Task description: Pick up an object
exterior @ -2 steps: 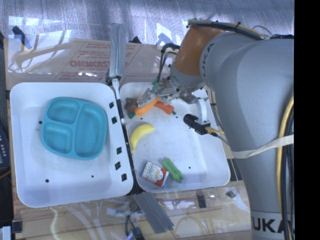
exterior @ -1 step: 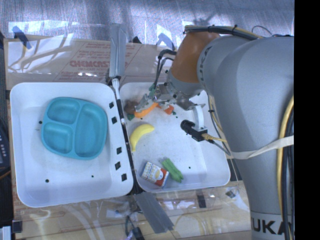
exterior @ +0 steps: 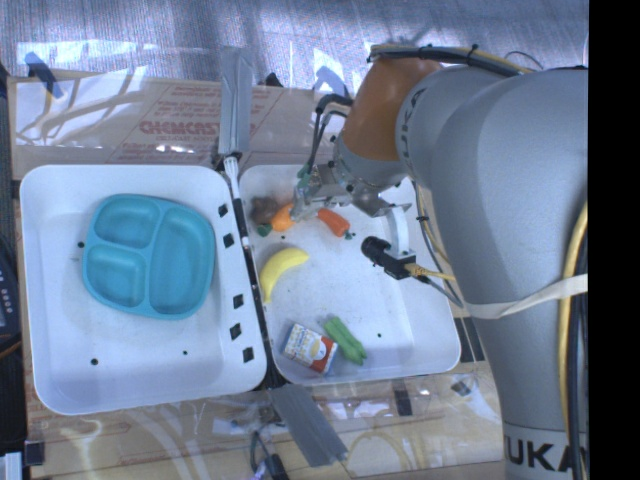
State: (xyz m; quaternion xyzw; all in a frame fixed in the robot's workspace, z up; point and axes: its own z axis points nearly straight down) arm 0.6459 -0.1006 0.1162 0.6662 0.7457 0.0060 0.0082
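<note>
My gripper [exterior: 306, 198] hangs over the far left corner of the right bin [exterior: 425, 343], under the arm's orange band. Just below and left of it lie a small orange fruit [exterior: 283, 219], a brown lump [exterior: 263, 208] and a tiny green piece [exterior: 264, 230]. An orange-red carrot piece [exterior: 335, 222] lies just right of the gripper. Nearer the front, a yellow banana [exterior: 280, 268] rests by the bin's left wall. A small printed carton [exterior: 308, 348] and a green pod [exterior: 345, 339] sit at the front.
The left bin [exterior: 60, 358] holds a blue divided plate [exterior: 150, 255]. A row of black clips runs along the divider [exterior: 240, 278] between the bins. The grey arm covers the right side of the right bin.
</note>
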